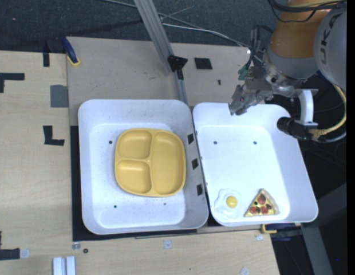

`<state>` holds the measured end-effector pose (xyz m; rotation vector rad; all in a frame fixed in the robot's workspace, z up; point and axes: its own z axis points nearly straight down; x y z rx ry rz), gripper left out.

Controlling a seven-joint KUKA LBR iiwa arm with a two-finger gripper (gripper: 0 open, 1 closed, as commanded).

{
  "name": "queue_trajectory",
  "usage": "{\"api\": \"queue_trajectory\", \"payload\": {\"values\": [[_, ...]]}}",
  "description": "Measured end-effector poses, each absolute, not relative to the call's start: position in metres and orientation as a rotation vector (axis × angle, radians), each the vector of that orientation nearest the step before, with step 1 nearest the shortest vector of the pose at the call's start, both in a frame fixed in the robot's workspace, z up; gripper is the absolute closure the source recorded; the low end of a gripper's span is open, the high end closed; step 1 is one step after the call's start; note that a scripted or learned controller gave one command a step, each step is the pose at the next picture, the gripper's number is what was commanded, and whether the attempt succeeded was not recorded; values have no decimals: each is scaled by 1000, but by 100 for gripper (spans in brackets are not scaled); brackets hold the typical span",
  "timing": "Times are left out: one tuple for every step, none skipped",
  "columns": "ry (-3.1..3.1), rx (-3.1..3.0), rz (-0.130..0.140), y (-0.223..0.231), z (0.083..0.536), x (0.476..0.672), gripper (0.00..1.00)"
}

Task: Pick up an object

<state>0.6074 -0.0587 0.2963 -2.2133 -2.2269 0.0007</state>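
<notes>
Above the far edge of the right-hand bin [292, 153], the gripper [239, 107] hangs from the grey arm [303, 44] with its orange band, its tip just over the bin's upper left corner. How wide the pincer stands cannot be told from this slanted view, since the tip is dark and small against the wrist hardware, and nothing can be seen held in it. Down at the near end of that same bin lie two small toy foods side by side: a fried egg [228, 201], white with a yellow yolk, and just to its right a pizza slice [261, 204] with red toppings, its point turned toward the far side. Both rest well apart from the gripper. Lying flat in the middle of the left-hand bin [91, 153] is a yellow divided plate [150, 162] with three compartments. Both bins sit on a pale wooden bench [120, 67].
</notes>
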Motion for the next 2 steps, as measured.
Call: {"api": "queue_trajectory", "payload": {"values": [[-2226,-2215,3,-11,287,595,100],[-2226,-2213,4,48,264,593,100]]}}
